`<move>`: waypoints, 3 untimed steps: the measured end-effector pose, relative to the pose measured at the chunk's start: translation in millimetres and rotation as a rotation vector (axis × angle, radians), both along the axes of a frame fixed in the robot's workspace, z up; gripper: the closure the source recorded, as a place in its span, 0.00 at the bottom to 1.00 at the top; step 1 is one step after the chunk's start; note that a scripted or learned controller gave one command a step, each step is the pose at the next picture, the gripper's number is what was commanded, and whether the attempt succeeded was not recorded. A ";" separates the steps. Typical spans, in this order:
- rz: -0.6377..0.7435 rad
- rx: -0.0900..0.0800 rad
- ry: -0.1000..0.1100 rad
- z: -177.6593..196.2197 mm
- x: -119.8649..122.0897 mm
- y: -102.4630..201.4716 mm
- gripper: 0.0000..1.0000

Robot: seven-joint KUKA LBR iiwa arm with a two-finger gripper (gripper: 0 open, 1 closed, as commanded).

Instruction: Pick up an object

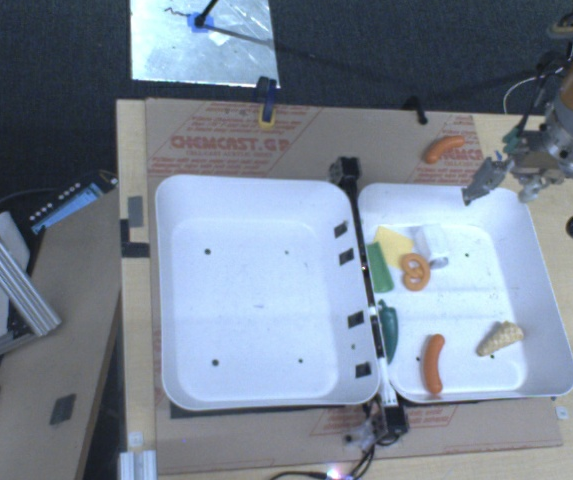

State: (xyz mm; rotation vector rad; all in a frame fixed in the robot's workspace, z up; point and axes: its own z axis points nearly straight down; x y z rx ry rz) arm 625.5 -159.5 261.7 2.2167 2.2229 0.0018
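At upper right of the frame your fingers (501,180) hang spread and empty above the right bin (541,268); pretzel (415,271) and sausage (433,362) lie unpicked, grasp not yet begun.

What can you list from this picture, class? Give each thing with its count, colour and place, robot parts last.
bins: two, white, side by side on the bench
pretzel: one, orange, right bin
cheese wedge: one, yellow, right bin
green block: one, green, right bin's left edge
sausage in bin: one, orange-red, right bin's front
cone: one, tan, right bin's front right
sausage on bench: one, orange, behind right bin
clamp: one, blue and yellow, bench's back edge
gripper: one, grey, over right bin's back right corner
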 end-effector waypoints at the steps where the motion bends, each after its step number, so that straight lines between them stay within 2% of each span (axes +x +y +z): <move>1: 0.008 0.001 -0.008 56.9 46.2 53.1 0.00; 2: 0.006 -0.001 -0.005 65.4 44.4 49.3 1.00; 3: 0.007 0.002 -0.006 122.5 43.9 107.8 1.00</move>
